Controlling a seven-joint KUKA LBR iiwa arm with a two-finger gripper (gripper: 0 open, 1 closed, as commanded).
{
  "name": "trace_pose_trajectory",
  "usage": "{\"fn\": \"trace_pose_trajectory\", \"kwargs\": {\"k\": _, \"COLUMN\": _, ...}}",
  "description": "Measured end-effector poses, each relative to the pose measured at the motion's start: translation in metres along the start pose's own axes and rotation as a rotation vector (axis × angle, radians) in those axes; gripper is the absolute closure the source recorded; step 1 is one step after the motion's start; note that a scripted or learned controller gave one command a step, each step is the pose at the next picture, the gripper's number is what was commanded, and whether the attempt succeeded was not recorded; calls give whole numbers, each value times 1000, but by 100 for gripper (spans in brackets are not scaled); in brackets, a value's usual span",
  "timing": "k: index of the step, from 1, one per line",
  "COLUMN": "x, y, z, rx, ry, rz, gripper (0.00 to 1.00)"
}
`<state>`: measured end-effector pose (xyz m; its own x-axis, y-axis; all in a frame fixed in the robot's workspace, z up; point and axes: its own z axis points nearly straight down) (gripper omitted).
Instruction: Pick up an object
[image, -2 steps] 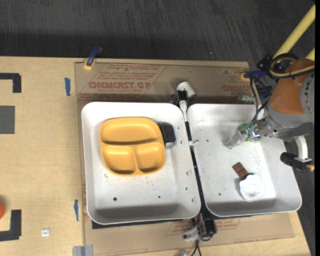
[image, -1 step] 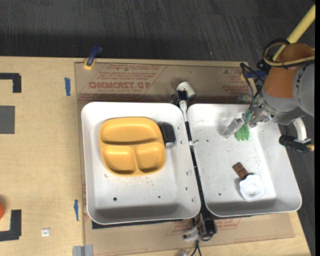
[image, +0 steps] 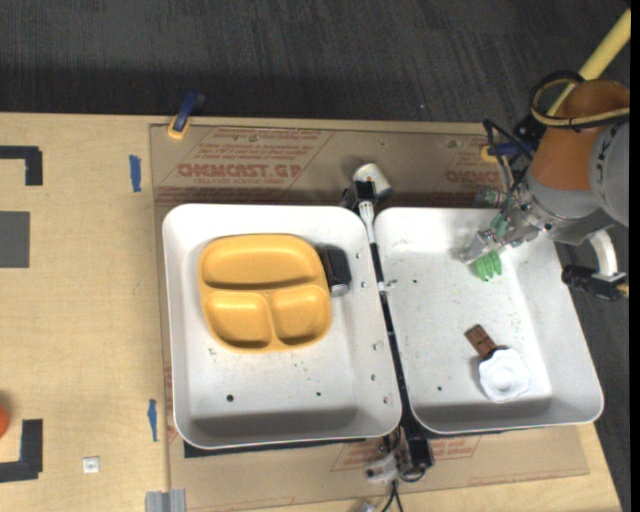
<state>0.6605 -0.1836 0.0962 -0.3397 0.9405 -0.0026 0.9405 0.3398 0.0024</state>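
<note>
Brown cardboard (image: 250, 160) covers the bench (image: 80, 330) under two white bins, and in the one camera view from above I take the green piece (image: 487, 266) as my landmark, since it is the thing closest to me. It lies on the floor of the right bin (image: 560, 400), toward that bin's far side. My gripper (image: 497, 238) hangs just beyond it and a touch to the right, so close that their outlines meet. Whether I am touching it, or whether I am spread or closed, I cannot tell from this slant. I judge that the green piece is not between my tips but just nearer the camera than they are, so the coming move turns on a short shift toward the camera and slightly left before going down. Its long axis is too small to read with confidence, though it looks a little longer across the bin than along it. My arm's orange band (image: 570, 150) rises behind and to the right of the green piece. Nearer the camera than the green piece, well apart from it, lies a small brown block (image: 480, 340), and just past that sits a white lump (image: 503, 376), which the block seems to touch. Far to the left of the green piece, in the left bin (image: 190, 400), rests a yellow divided tray (image: 265, 290) with a black object (image: 335, 270) against its right edge. Both of those are much farther from me than the green piece.
</note>
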Motion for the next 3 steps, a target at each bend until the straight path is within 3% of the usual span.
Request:
{"fn": "trace_pose_trajectory", "kwargs": {"k": 1, "x": 48, "y": -20, "z": -26, "rx": 5, "ry": 3, "rz": 403, "gripper": 100}}
{"fn": "trace_pose_trajectory", "kwargs": {"k": 2, "x": 103, "y": -66, "z": 10, "rx": 3, "ry": 2, "rz": 526, "gripper": 100}}
{"fn": "trace_pose_trajectory", "kwargs": {"k": 3, "x": 151, "y": -115, "z": -89, "rx": 4, "ry": 2, "rz": 712, "gripper": 100}}
